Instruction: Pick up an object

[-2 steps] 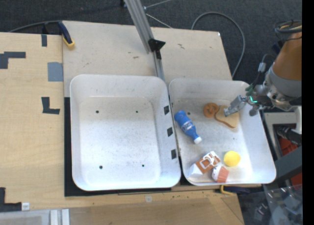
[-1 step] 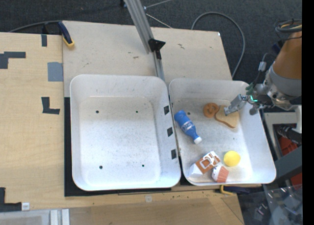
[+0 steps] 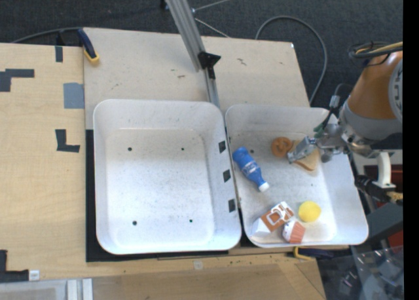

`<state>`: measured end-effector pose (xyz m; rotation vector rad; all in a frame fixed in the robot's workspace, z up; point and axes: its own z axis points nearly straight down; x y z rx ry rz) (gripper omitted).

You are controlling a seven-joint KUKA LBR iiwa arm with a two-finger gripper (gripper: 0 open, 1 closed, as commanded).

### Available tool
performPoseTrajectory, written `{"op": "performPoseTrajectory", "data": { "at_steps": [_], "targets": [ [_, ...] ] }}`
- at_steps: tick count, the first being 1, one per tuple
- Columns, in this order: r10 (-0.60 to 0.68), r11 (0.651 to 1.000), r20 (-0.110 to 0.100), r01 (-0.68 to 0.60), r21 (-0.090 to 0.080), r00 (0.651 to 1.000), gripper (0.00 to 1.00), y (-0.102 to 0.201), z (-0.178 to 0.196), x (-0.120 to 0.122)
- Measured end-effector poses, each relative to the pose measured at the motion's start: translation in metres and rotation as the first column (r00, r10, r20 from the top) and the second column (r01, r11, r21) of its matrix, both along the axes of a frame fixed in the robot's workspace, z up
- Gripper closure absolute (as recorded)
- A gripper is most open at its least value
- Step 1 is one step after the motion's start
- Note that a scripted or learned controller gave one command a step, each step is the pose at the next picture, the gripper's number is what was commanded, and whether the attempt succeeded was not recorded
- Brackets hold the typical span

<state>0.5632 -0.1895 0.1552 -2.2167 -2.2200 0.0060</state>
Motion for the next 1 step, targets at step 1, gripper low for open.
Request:
{"op": "performPoseTrajectory", "data": {
  "at_steps": [1],
  "targets": [
    [0.000,1.000,-0.002,0.000,0.001,1.000,0.00,0.0075,-0.0569,-0.0095]
  ]
}}
